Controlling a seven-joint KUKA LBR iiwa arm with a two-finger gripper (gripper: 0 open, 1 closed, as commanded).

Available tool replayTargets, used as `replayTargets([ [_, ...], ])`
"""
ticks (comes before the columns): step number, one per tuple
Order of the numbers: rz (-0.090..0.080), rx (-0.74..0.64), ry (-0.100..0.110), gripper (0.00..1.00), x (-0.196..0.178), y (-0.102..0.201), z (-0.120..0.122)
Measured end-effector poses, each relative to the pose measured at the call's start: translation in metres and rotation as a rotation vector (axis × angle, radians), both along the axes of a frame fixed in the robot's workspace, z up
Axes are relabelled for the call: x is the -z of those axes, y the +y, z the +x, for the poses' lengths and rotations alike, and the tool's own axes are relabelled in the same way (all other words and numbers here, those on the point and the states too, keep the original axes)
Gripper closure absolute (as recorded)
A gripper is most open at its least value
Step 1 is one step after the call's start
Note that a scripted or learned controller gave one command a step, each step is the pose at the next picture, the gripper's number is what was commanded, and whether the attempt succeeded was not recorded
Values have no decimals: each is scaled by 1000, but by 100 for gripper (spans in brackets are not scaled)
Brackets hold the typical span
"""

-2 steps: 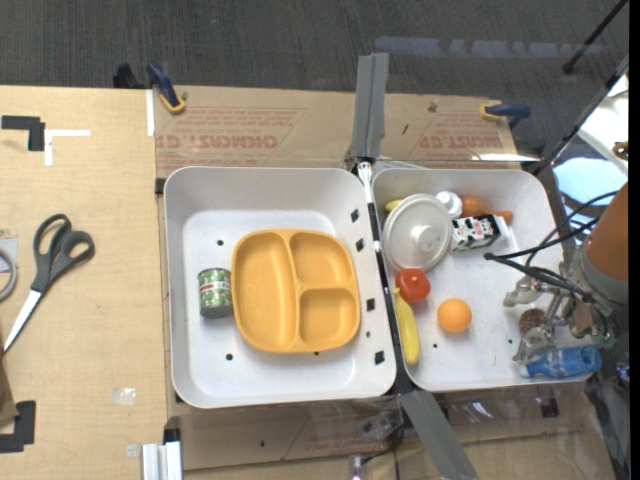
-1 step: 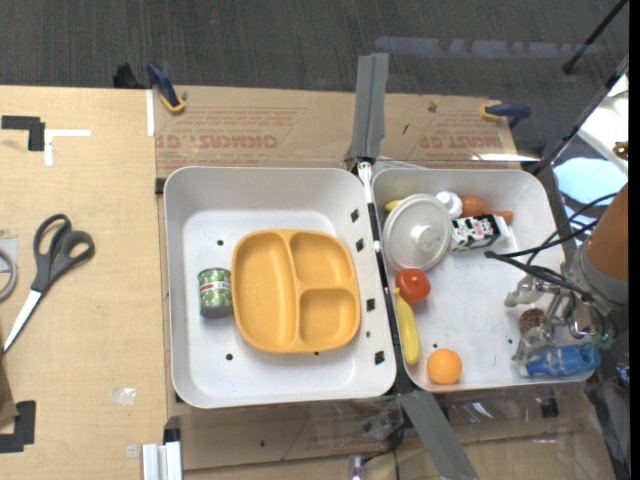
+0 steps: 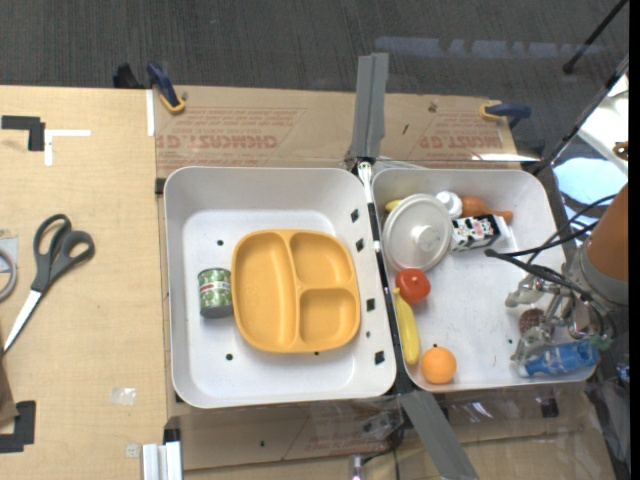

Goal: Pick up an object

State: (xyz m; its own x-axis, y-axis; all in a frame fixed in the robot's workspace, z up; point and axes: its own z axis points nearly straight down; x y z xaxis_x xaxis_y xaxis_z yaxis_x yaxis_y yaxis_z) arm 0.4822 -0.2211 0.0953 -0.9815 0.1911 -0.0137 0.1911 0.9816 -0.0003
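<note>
While I watch from the overhead camera, the scene reads so:
Gripper: I see the gripper (image 3: 545,318) low at the right side of the right bin (image 3: 470,363); its state I cannot tell.
Blue bottle: the blue bottle (image 3: 560,360) lies on its side at the near right corner, just beside and nearer than the gripper.
Orange: the orange (image 3: 438,365) sits near the front wall, well left of the gripper.
Others: banana (image 3: 407,330), tomato (image 3: 413,285), white lid (image 3: 418,234).
Left bin: I see a yellow divided plate (image 3: 296,290) with a green can (image 3: 214,292) touching its left edge.
</note>
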Motion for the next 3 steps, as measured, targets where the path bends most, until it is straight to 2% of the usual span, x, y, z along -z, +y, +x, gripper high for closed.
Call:
replayTargets([
  [1,-2,-4,-3,100,-10,0,2],
  [2,6,447,11,100,4,95,22],
  [3,3,275,9,100,-142,24,10],
])
